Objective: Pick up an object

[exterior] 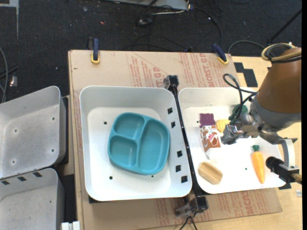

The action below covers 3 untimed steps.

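1. The left bin and right bin are white.
2. The divided plate is plain teal.
3. The carrot is orange with a green top.
4. The bread roll is tan.
5. The small packet is reddish brown with white marks.
6. The block is purple.
7. The round piece is yellow.
8. The arm is orange-brown over grey.
9. The bench board is pale brown with red print.

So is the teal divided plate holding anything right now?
Empty: all three compartments of the teal plate show bare teal; it lies flat in the left bin.
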Motion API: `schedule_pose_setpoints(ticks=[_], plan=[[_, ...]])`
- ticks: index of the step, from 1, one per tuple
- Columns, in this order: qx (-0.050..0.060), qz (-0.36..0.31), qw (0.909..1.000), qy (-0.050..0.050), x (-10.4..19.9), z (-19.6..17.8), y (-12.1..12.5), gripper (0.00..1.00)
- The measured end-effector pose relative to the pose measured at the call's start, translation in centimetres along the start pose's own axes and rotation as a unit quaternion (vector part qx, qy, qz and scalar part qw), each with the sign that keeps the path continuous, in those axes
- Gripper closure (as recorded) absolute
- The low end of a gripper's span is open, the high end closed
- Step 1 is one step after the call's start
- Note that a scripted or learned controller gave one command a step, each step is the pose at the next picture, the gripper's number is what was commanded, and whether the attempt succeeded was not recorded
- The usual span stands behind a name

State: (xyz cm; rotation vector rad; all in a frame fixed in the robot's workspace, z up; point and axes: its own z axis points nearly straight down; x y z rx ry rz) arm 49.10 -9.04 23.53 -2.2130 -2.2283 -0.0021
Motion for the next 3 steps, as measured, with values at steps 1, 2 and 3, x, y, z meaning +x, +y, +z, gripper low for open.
schedule_pose_setpoints(ticks=[1,2,3], plan=[[0.001,0.0,1.0,0.0,4.7,0.9,1.0,1.0],[0.0,0.0,1.0,0.0,9.4,0.1,1.6,1.0],[0.0,-0.001,1.0,0.0,15.2,-0.8,2.1,1.0]])
